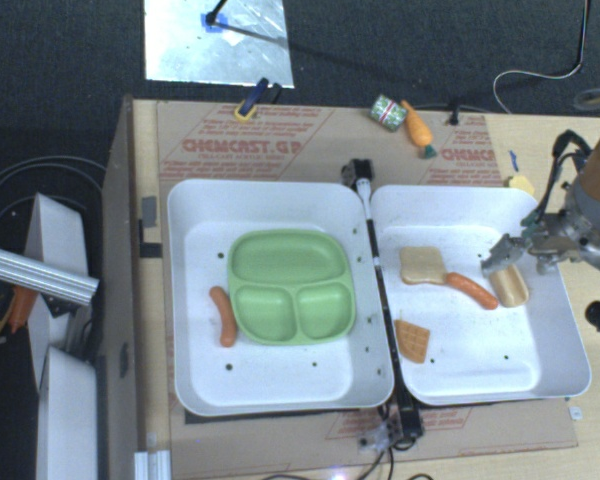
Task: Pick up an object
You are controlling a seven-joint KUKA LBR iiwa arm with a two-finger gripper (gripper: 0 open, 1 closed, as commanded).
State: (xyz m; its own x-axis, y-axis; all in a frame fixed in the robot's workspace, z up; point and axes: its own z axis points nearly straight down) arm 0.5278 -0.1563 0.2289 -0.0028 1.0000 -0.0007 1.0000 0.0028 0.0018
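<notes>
The right bin holds a tan toast slice, an orange sausage, a pale bread roll and a square waffle piece. In the left bin lie a green divided plate and a second orange sausage just left of the plate. My gripper hangs over the right bin's far right part, just above the bread roll and the sausage's right end. The arm covers the bin's right rim there. I see nothing held.
Behind the bins, on the cardboard, lie a toy carrot, a small can and a yellow clip. A dark ridge divides the two bins. Cables run at the left and top right.
</notes>
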